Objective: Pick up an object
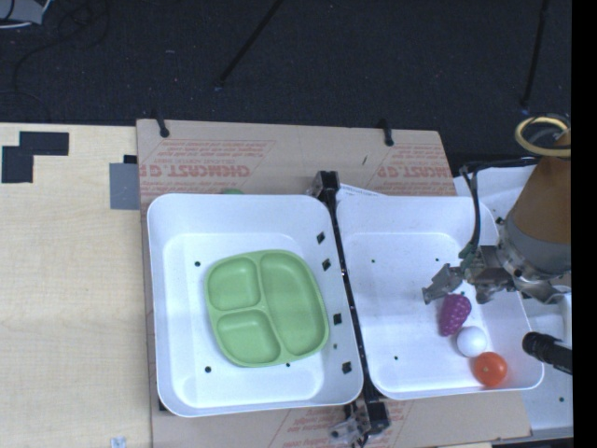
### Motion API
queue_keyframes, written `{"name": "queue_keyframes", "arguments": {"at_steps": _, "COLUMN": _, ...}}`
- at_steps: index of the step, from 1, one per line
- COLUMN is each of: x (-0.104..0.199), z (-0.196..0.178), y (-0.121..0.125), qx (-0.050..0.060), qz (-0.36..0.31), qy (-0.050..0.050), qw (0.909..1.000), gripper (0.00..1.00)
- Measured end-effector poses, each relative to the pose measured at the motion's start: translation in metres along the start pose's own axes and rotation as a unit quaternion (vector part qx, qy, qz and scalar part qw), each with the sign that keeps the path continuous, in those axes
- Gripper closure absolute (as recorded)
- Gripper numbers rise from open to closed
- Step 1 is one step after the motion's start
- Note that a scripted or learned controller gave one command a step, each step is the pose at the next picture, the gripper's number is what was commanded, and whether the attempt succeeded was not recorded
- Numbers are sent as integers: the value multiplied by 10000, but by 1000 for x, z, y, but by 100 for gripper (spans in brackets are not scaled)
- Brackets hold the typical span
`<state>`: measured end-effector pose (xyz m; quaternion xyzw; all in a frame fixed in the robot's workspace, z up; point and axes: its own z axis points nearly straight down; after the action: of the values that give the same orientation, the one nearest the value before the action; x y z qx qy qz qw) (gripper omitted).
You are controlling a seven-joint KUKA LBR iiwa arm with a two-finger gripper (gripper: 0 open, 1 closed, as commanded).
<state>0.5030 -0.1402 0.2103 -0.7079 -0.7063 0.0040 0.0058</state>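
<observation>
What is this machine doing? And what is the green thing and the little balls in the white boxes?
You are looking down from a camera fixed above a bench. The grey and orange thing on the right is a robot arm. At its end is a gripper, like a hand with two fingers. It wants to pick something up.

Two shallow white bins sit side by side. The left bin holds a green plate with three sections. In the right bin lie a purple toy like a bunch of grapes, a white ball and an orange ball.

The gripper hangs just above the purple toy. Nothing is between its fingers.
</observation>
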Motion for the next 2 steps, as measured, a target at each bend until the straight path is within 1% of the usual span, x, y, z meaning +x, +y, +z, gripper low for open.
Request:
{"name": "queue_keyframes", "arguments": {"at_steps": 1, "x": 0, "z": -6, "y": 3, "qx": -61, "qz": -10, "qy": -12, "qw": 10000, "gripper": 0}}
{"name": "queue_keyframes", "arguments": {"at_steps": 2, "x": 0, "z": 43, "y": -7, "qx": -30, "qz": -8, "qy": 1, "qw": 10000, "gripper": 0}}
